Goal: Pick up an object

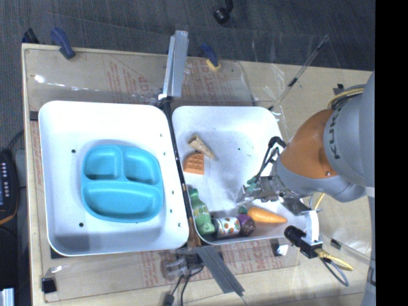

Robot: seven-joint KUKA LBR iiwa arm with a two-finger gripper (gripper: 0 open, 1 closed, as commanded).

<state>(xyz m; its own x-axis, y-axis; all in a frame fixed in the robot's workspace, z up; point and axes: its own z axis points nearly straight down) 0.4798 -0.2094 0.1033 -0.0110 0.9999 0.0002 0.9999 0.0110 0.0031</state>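
My gripper (252, 192) hangs low over the right bin (223, 123), near its right wall. Just below it lies an orange carrot (268, 217) along the bin's front edge, with its blunt end close to the gripper. To the carrot's left sit a dark purple piece (246, 225), a small can (225, 227) on its side, and green toy food (199, 210) in the front left corner. Further back on the left are an orange waffle piece (194, 164) and a tan wedge (201, 146). I see nothing held in the gripper.
The left bin (57, 126) holds a blue divided plate (121, 182). A metal bar (174, 62) rises behind the seam between the bins. The grey and orange arm (319, 152) covers the right bin's right edge. Bare white floor shows in the middle and back of the right bin.
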